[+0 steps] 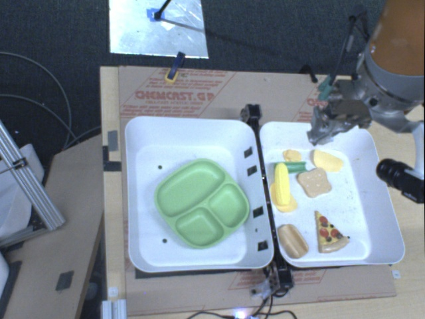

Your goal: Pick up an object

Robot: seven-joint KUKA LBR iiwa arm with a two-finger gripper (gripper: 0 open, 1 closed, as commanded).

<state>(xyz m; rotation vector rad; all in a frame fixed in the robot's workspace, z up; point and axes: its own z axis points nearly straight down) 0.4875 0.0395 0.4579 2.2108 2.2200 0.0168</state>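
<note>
The right bin (378, 198) holds several toy foods. There is a yellow corn cob (282, 183), a toast slice (314, 182), a pale yellow wedge (328, 160), a small yellow piece (291, 155) with a green bit (297, 167) beside it, a hot dog bun (293, 240) and a pizza slice (329, 232). My gripper (321, 134) hangs over the back part of this bin, just behind the yellow wedge and the small yellow piece. I see nothing held in it.
A green divided plate (202, 203) lies in the left bin (143, 151). A black divider (260, 191) with clips runs between the bins. A black cylinder (401, 178) juts over the right bin's right rim. Cables hang by the arm's wrist.
</note>
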